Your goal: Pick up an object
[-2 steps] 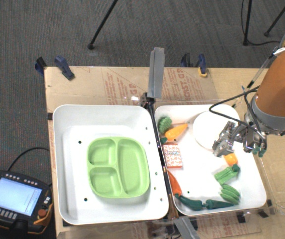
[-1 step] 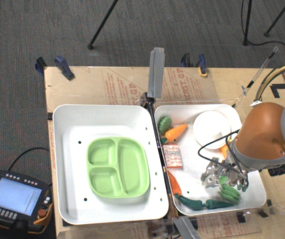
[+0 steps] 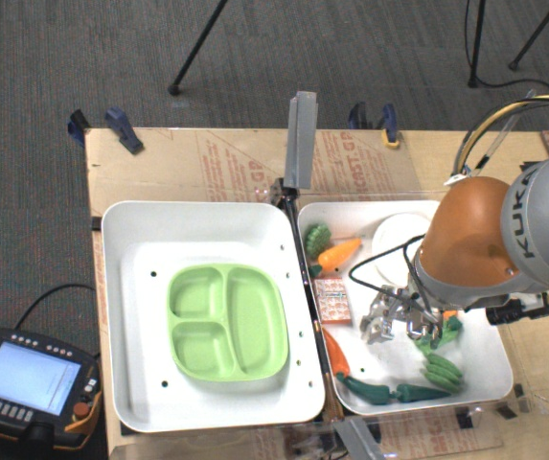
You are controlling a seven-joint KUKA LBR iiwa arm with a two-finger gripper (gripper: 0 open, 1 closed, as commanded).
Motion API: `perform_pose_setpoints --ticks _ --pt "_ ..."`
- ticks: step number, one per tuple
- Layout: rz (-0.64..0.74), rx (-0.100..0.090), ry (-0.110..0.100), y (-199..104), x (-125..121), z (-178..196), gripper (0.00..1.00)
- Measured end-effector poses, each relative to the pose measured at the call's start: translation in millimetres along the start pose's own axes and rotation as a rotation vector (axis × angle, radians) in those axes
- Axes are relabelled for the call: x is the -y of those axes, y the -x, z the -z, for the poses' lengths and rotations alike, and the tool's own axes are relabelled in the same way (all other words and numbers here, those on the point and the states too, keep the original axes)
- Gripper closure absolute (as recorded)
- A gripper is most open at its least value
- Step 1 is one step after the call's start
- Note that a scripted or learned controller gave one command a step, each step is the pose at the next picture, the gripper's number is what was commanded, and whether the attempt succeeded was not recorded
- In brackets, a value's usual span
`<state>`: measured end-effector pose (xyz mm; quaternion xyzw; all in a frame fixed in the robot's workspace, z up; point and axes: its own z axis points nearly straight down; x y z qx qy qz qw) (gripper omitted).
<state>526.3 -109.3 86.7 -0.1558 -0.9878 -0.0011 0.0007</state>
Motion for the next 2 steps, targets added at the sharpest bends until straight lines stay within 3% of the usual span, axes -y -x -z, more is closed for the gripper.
perform_pose_setpoints --ticks 1,2 --pt "-0.062 -0.002 -0.001 -36 2 0 1.0" --pt "-0.162 0.003 -0.001 60 -6 1 1.0"
